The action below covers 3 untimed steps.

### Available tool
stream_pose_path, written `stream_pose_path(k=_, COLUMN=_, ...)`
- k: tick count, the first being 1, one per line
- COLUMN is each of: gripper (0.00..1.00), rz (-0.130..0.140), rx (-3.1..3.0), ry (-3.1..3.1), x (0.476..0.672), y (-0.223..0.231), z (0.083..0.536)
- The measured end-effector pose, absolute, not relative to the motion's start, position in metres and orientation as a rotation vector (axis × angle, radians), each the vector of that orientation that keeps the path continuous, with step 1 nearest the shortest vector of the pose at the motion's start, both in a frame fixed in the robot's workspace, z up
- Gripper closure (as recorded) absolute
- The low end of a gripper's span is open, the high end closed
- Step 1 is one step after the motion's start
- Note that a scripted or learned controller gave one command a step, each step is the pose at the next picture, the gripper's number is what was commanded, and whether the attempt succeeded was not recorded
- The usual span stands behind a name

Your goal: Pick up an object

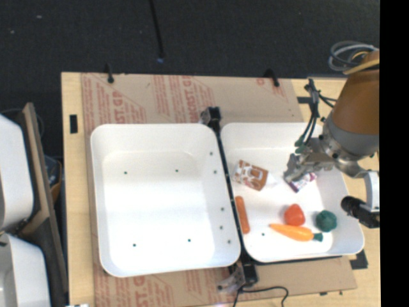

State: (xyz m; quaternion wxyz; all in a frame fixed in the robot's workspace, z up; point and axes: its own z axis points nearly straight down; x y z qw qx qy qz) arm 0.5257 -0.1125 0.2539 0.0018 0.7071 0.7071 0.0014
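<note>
My gripper (298, 173) hangs over the upper right part of the right bin (268, 136). A small purple and white thing (303, 183) lies right at its tip, partly hidden by it, and I cannot tell whether it is held. To the left lies a brown packet (250, 175). Nearer the front are a red ball-like thing (294, 214), an orange carrot (293, 232) with a green end, and a dark green lump (326, 220). An orange stick (241, 213) lies along the bin's left wall.
The left bin (108, 152) stands beside the right one, and a black clip (211, 115) sits at the top of the divide between them. Both bins rest on a cardboard sheet (147, 98) on the bench. The arm's orange band (358, 107) rises over the right bin's far right corner.
</note>
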Motion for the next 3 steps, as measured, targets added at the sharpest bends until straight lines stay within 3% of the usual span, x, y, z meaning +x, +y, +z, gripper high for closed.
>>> stream_pose_path(k=3, gripper=1.0, rz=0.001, rx=2.218, ry=2.226, x=0.53, y=0.043, z=0.229)
